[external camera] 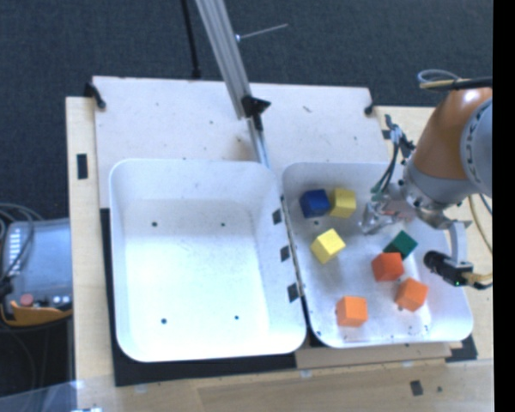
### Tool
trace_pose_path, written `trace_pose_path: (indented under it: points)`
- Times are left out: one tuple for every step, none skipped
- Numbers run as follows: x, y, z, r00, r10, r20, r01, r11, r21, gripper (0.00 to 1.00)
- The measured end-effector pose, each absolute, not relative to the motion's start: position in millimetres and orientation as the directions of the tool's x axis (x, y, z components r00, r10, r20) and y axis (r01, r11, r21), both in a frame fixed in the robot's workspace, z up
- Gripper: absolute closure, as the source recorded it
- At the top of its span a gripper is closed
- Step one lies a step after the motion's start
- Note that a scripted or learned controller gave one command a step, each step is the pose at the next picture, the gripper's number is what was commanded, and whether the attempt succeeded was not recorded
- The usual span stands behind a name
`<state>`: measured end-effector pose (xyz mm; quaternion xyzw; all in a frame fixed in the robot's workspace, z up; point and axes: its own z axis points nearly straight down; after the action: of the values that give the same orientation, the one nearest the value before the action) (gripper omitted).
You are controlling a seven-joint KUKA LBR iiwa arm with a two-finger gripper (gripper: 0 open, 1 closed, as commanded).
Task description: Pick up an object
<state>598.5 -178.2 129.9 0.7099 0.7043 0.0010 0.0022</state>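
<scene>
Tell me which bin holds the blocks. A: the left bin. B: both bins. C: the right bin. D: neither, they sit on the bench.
C: the blue block, yellow blocks, green block and orange blocks all lie in the right bin.

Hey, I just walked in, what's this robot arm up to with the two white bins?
The grey robot arm with the orange band is reaching into the right white bin, its gripper low among small coloured cubes. The bin holds a blue cube, two yellow cubes, a green cube and three orange cubes. The gripper sits between the upper yellow cube and the green one. Nothing is visibly held yet. The left white bin sits beside it.
</scene>
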Motion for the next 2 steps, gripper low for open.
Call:
trace_pose_path:
  points:
    - [602.2, -181, 195, -0.002, 1.000, -0.003, 1.000, 0.002, 0.008, 1.00]
    - [597.8, -177, 256, -0.003, 1.000, -0.003, 1.000, 0.003, 0.008, 1.00]
